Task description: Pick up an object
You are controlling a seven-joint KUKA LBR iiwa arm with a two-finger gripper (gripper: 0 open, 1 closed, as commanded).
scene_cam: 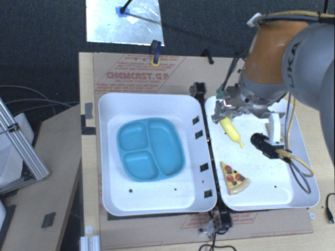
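A yellow banana (231,130) lies in the right bin (272,192), near its left wall, slanting down to the right. My gripper (222,109) sits low over the banana's upper end, under the grey arm with its orange band; whether it touches the banana is hidden. A toy pizza slice (234,178) lies lower in the same bin, toward the front left.
The left bin (112,192) holds a blue divided plate (151,149). A dark ridge with clips (205,145) separates the two bins. The arm's bulk covers the right bin's upper right part.
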